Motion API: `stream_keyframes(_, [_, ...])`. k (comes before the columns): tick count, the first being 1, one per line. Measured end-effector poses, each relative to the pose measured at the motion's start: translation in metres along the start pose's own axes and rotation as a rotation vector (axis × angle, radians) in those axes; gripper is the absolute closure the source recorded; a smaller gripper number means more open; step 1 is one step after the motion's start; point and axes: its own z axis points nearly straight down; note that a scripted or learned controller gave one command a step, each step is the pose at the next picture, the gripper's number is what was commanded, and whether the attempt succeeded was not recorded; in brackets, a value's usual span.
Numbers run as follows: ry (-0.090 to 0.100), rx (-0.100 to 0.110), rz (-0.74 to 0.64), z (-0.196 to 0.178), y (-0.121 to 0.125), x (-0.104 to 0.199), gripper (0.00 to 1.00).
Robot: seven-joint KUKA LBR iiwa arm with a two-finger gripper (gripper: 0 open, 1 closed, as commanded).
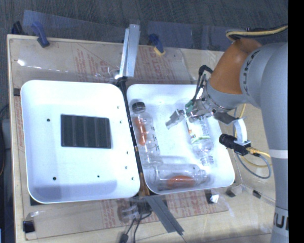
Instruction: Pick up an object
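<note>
Fingers (178,116) spread apart, gripping nothing, hanging over the right bin's (220,173) far middle, tips pointing left.

Going left to right: left bin (35,135) with a dark grille (85,131); then, in the right bin, a clear bottle (143,130) along the left wall, orange inside; another bottle (177,175) across the near wall; a third, labelled bottle (199,138) just right of the fingertips, below the wrist.

Probably light, thin plastic, slick and prone to rolling or denting. Best pinched across the body's middle.
</note>
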Motion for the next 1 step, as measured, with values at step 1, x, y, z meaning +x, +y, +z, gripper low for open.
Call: stream_keyframes(1, [0.000, -0.002, -0.020, 0.0017, 0.0020, -0.0002, 0.00])
